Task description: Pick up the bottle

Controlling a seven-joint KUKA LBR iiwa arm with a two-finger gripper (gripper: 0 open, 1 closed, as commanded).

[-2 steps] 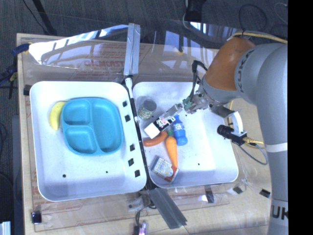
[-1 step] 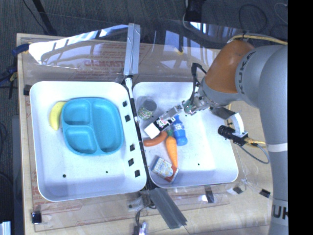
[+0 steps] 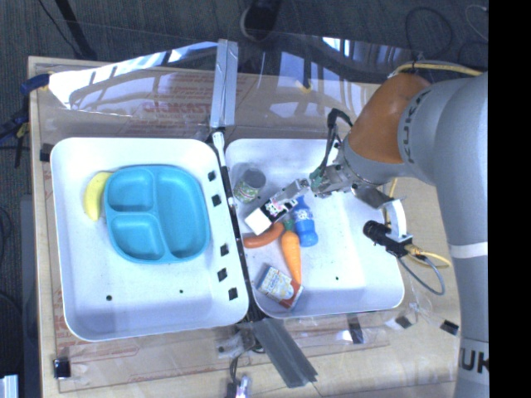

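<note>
I see the hand [image 3: 280, 211] low in the right bin [image 3: 365, 280], beside the bottle [image 3: 304, 225]; its grip I cannot tell.

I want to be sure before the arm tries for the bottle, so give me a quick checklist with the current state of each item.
1. Bottle lies in the right bin: ok.
2. End effector is over the bottle's end: ok.
3. Bottle seen between its fingers: cannot tell.
4. Space around the bottle: not ok, the carrot touches it and the can is close.
5. Blue tray and banana sit in the left bin, out of the way: ok.
</note>
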